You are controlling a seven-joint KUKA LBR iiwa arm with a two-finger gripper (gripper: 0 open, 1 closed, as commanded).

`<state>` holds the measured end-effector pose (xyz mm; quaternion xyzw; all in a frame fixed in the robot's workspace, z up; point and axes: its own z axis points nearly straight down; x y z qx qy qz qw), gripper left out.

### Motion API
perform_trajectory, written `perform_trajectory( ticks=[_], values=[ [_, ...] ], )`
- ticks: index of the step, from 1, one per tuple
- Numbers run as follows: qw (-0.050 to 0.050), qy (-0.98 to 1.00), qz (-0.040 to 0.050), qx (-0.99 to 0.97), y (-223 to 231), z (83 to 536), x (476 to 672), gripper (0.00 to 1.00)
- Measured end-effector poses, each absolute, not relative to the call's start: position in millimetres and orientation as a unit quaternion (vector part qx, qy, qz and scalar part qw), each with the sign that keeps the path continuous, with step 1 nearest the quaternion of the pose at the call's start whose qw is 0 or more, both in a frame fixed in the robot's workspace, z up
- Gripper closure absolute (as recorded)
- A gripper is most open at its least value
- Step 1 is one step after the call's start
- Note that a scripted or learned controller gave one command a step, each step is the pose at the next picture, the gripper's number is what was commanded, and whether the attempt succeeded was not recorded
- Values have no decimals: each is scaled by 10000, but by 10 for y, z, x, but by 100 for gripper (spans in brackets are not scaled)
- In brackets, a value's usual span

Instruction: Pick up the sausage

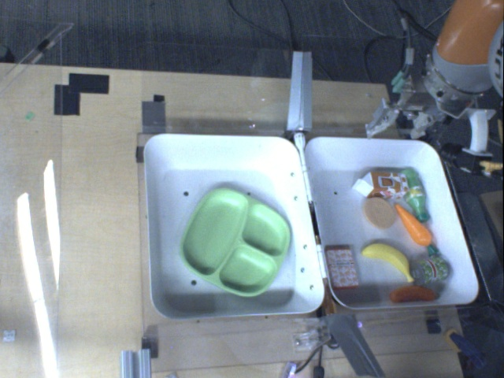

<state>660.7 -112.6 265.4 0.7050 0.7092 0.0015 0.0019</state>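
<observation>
The small red-brown sausage (413,294) is lying against the right white bin's (339,160) lower wall. The gripper (400,116) is hovering beyond the bin's upper edge, not yet committed; its fingers' state I cannot tell.

Two bins (157,211), one plate (236,241), seven foods (386,257)

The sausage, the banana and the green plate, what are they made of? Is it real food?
Probably not real. The sausage looks like smooth red-orange plastic, evenly coloured with a slight sheen. The banana looks like moulded plastic too: flat, spotless yellow. The green plate seems matte hard plastic, one pale colour, with rounded moulded compartments. The view is too small to be certain.
</observation>
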Motion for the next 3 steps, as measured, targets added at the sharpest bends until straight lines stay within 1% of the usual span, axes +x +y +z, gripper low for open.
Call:
perform_trajectory(
  ticks=[1, 2, 3],
  values=[
    [18, 7524, 14, 6587, -1189, 1260, 6698, 0],
    [33, 7982, 38, 6024, -1687, 885, 6101, 0],
    [29, 7872, 13, 6167, -1582, 879, 6710, 0]
  ],
)
